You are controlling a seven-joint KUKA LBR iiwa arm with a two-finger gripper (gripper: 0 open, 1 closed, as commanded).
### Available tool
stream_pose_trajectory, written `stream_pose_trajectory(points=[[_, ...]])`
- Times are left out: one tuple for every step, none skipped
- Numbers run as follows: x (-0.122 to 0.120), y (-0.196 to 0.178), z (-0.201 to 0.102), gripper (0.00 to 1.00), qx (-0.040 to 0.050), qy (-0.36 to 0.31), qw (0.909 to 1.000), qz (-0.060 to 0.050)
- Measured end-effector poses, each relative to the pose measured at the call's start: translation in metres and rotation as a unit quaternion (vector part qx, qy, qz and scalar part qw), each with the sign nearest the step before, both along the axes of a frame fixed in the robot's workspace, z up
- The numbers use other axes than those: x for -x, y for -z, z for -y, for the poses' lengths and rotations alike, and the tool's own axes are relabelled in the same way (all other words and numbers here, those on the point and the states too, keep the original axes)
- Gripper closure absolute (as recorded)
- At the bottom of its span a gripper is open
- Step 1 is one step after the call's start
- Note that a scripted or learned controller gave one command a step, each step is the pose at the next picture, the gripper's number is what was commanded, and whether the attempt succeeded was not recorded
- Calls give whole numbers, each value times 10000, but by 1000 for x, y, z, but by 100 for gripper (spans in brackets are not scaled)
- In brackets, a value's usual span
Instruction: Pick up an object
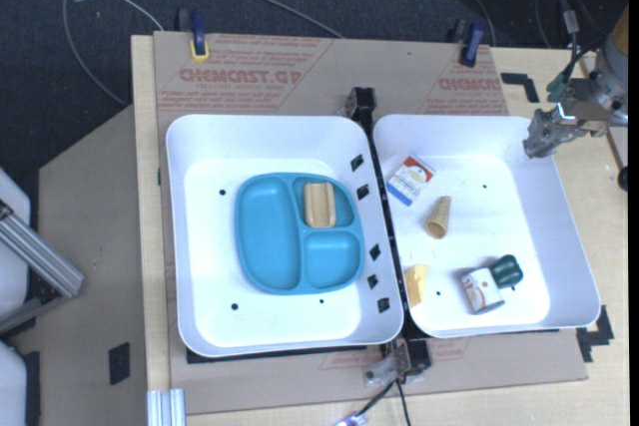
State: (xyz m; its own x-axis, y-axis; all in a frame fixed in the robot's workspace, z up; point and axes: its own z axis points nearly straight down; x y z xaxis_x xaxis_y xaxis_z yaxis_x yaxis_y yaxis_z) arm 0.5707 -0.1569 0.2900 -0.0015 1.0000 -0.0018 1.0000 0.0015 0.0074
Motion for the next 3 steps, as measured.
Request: stream_pose_trajectory(points=[[-10,8,-41,100,-15,-12,10000,-41],[-17,19,-83,100,-21,-16,10000,-51],[-30,37,-132,100,-21,-20,10000,-53]])
